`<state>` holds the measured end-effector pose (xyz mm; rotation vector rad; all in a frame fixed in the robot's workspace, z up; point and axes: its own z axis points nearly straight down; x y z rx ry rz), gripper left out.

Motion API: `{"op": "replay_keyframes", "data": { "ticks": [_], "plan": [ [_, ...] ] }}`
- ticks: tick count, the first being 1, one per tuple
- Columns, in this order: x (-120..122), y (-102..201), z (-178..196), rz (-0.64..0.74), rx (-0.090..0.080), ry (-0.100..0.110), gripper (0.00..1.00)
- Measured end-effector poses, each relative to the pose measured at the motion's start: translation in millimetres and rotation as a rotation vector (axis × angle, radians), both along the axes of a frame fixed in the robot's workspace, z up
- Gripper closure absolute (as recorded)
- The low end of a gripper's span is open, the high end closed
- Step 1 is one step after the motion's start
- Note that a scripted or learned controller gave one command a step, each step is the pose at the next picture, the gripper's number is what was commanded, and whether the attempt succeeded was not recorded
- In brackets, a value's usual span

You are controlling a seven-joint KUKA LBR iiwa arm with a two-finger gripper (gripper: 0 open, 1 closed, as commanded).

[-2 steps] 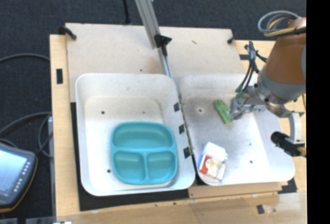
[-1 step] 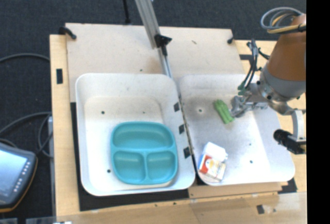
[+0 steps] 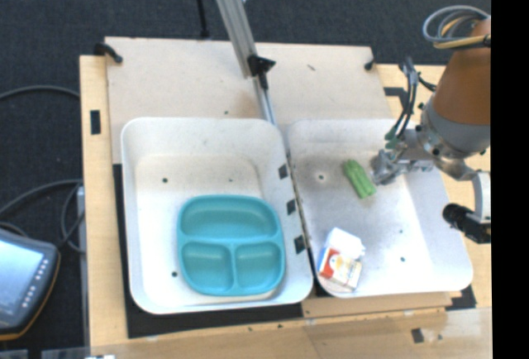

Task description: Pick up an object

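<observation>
In the right bin (image 3: 430,258), toward its middle and a little to the far side, a green block (image 3: 359,179) lay flat on the white floor, tilted on a diagonal in the camera view. The gripper (image 3: 387,168) sat just beside its right-hand end, low over the bin floor and seemingly close to touching the block; whether it was open or closed could not be told at this size, and nothing could be seen held in it. By my reading, the step in hand was the closing approach on the block. To do it well, the gripper would want to straddle the block across its narrow width, square to the long axis, centred along its length instead of nipping one end, and low enough to catch the sides without scraping the floor. The block stood apart from the walls, so there was room on either side.

Nearer the front of the same bin, a small white packet (image 3: 341,260) with red and yellow printing rested against the near-left corner, well apart from the block and out of the way. The left bin (image 3: 149,150) held a teal divided tray (image 3: 232,246). The arm (image 3: 461,97) reached in from the right.
</observation>
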<state>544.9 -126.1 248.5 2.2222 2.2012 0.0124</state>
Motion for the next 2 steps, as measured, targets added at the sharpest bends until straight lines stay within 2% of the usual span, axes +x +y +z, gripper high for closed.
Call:
{"op": "replay_keyframes", "data": {
  "ticks": [1, 2],
  "plan": [
    [-24.5, -6.9, -130.5, 0.008, 0.004, 0.023, 1.0],
    [30.2, 1.5, -78.5, 0.011, 0.003, 0.013, 1.0]
  ]
}}
